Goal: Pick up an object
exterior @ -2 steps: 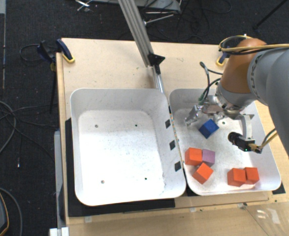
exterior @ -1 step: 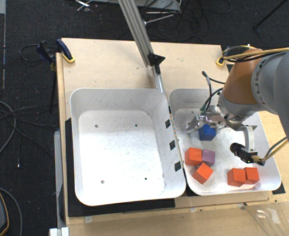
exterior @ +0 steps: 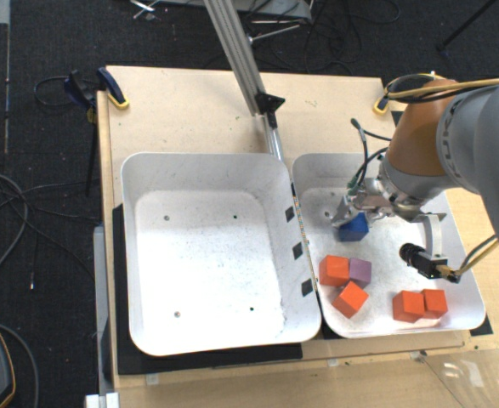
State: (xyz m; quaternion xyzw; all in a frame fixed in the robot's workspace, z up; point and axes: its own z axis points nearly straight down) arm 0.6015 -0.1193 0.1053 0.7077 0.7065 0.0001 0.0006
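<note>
My gripper (exterior: 351,213) hangs low in the right bin (exterior: 321,181), near its upper middle. A blue block (exterior: 354,228) sits directly under the gripper tip, touching or nearly touching it; the wrist hides its top. Closer to the front lie an orange block (exterior: 335,270) with a purple block (exterior: 361,270) against its right side. Another orange block (exterior: 351,299) lies tilted just below them. Two more orange blocks (exterior: 409,305) (exterior: 435,302) sit side by side at the front right.
The left bin (exterior: 128,195) lies beside the right one, sharing a raised middle wall (exterior: 296,228). A black plug on a yellow cable (exterior: 421,259) hangs over the right bin's right side. A slanted metal pole (exterior: 236,49) stands behind the bins.
</note>
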